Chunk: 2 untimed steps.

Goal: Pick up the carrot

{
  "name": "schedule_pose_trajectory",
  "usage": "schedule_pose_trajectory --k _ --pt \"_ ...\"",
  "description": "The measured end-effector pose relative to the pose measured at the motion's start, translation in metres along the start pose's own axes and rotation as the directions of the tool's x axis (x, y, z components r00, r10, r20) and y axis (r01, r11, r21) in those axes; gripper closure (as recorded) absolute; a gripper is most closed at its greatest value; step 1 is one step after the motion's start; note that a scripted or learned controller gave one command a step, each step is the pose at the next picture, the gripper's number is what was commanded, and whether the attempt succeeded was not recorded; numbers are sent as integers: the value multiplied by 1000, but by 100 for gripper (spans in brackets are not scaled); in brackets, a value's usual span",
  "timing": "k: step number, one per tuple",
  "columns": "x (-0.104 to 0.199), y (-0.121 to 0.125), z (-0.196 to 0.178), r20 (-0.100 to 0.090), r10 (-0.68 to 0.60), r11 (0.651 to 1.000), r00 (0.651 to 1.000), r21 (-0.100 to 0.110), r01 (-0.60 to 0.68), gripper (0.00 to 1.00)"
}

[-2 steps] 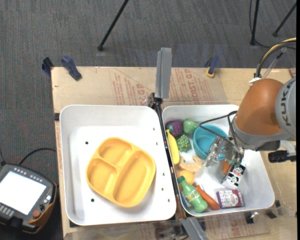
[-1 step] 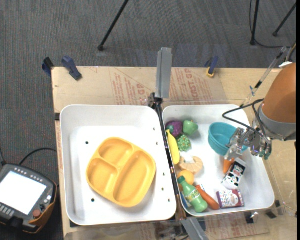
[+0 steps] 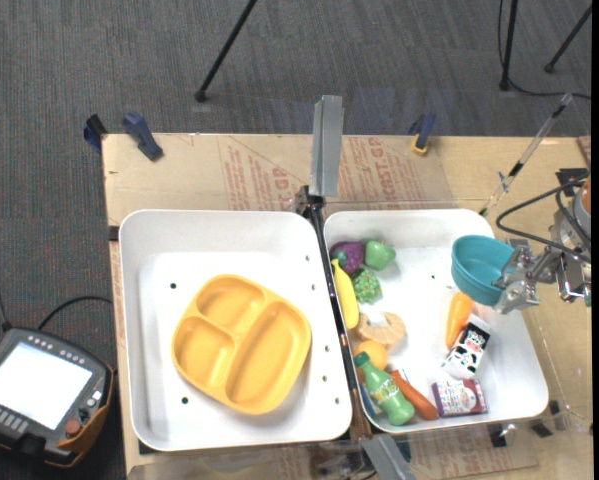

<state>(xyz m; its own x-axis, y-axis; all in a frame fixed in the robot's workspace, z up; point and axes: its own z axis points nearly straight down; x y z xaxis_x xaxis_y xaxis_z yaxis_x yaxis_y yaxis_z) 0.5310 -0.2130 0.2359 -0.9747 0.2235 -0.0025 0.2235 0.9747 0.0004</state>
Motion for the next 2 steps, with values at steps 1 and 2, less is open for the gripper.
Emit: schedule_pose_trajectory --k 1,2 --pt "55 -9 46 -6 -315 949 949 -4 315 100" --pt "-8 1 -91 6 -389 921 921 2 389 100"
